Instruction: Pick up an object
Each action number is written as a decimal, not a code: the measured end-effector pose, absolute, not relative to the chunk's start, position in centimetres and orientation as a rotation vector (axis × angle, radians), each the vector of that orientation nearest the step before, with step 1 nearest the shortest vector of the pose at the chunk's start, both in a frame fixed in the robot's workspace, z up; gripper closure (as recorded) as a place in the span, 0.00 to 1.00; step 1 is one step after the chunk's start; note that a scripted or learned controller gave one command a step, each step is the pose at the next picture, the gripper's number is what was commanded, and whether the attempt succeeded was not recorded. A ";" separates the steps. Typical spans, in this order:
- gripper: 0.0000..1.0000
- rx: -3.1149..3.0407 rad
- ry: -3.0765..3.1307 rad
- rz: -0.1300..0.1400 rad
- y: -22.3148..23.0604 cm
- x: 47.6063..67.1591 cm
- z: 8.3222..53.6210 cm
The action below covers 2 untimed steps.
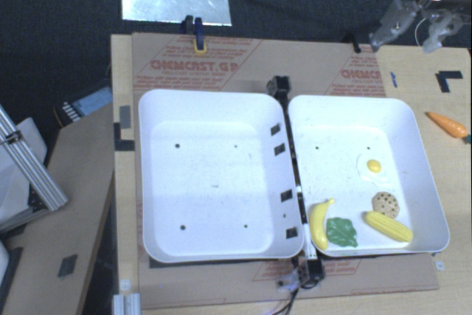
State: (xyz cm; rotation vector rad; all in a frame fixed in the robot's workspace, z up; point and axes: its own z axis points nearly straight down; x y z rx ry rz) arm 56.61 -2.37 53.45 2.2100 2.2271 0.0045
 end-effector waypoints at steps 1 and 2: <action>0.00 2.215 2.228 0.004 -1.0 48.3 53.6; 1.00 2.209 2.228 0.008 -1.0 48.7 54.7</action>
